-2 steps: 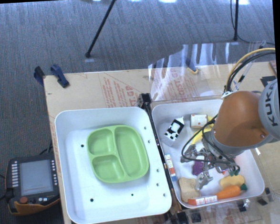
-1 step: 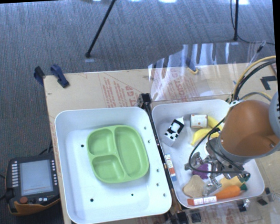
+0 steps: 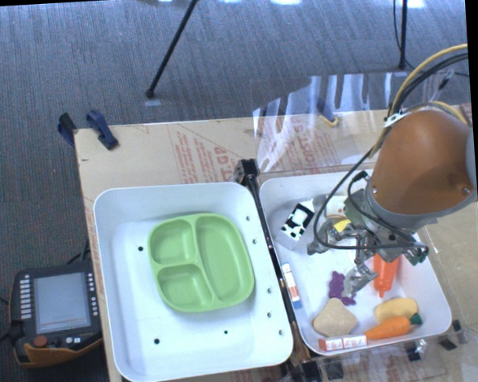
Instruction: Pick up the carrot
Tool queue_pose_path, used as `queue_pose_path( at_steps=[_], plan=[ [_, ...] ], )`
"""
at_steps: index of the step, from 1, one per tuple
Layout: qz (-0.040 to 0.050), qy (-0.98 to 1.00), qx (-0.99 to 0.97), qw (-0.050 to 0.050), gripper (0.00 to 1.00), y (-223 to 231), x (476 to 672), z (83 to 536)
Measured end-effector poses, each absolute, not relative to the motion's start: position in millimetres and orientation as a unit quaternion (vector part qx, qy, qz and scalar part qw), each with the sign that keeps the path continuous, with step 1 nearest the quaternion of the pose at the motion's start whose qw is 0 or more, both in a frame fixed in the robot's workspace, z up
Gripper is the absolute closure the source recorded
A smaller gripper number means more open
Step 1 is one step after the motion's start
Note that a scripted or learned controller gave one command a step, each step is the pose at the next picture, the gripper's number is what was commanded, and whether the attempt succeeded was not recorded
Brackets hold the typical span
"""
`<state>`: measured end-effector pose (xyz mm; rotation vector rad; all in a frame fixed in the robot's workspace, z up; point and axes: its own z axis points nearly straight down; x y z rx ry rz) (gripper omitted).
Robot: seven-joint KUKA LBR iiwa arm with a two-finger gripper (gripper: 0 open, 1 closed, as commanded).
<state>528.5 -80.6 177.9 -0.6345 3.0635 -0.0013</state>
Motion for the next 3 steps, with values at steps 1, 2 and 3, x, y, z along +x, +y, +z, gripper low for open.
queue_pose_path(
  at_steps=[1,2,3],
  plan=[
    [0.0015,0.900,-0.435,0.002,0.00,-116.3,552.3,88.4],
    [-0.0010,0.888,-0.459,0.006,0.00,-168.2,494.0,90.0],
    [-0.0016,0.800,-0.600,0.008,0.00,-171.0,482.6,90.0]
  ],
)
